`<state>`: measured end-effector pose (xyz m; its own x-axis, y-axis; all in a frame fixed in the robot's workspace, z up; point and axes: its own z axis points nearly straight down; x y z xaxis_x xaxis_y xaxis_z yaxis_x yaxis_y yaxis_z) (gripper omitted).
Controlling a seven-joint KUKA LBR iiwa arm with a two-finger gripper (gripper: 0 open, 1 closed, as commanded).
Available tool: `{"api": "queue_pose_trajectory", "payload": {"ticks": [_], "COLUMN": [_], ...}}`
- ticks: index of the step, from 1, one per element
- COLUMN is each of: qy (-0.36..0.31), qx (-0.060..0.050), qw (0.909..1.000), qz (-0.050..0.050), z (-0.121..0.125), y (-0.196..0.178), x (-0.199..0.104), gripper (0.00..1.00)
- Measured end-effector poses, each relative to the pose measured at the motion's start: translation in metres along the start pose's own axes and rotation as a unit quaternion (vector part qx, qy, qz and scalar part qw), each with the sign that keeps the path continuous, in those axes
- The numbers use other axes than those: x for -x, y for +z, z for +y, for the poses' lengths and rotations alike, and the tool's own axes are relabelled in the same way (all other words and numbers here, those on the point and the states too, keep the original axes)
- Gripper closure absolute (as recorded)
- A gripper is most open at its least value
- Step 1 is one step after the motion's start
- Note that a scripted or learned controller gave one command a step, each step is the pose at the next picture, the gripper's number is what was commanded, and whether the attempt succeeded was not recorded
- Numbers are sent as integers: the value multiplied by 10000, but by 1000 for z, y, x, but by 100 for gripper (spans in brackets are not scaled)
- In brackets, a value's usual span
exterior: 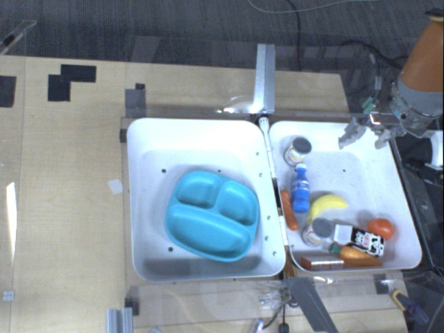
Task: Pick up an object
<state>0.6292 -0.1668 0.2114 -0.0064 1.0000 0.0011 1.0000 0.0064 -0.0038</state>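
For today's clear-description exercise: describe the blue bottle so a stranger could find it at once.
Start at the right bin, the one crowded with small things. Along its left side, near the divider, the blue bottle lies lengthwise with its white cap pointing away from the camera. It is the bin's only blue item, beside a yellow banana.

Counter [62,207]: pale wood-look surface, smooth, matt, with a faint sheen.
Left bin [139,186] and right bin [406,214]: white plastic, smooth, semi-gloss.
Divided plate [212,214]: turquoise plastic, smooth, satin.
Bottle [300,189]: blue translucent plastic, glossy.
Toy banana [327,204]: yellow plastic, smooth, glossy.
Toy tomato [381,227]: orange-red, smooth, shiny.
Toy carrot [359,254]: orange, smooth.
Round tin [300,148]: metal-look lid, reflective.
Upright bracket [265,82] between the bins: brushed grey metal.
Gripper [366,134]: grey metal, dull.
Floor [173,12] beyond: dark, ribbed, carpet-like, matt.
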Motion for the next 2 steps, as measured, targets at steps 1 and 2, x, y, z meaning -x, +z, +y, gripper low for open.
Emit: {"api": "queue_pose_trajectory", "payload": {"ticks": [1, 2], "qy": [-33, -247], "qx": [-15, 19], "qw": [10000, 9997], "qz": [3, -10], "z": [1, 31], "y": [-7, -91], "x": [-1, -44], "gripper": [100, 100]}}
